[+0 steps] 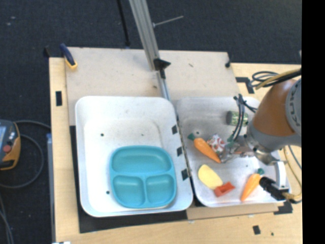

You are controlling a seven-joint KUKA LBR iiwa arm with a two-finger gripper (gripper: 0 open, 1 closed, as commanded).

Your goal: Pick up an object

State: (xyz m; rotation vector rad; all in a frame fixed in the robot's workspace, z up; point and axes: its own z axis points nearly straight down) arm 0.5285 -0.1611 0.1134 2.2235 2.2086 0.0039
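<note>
- The gripper (229,151) is low in the right bin (203,111), beside a toy carrot (206,149), probably lining up a grasp; its state I cannot tell.
- A second carrot (250,186) lies apart.

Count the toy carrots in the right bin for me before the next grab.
2. One carrot lies mid-bin, right beside the gripper. The other carrot lies near the bin's front right corner. The arm covers part of the bin, so more may be hidden.
</note>
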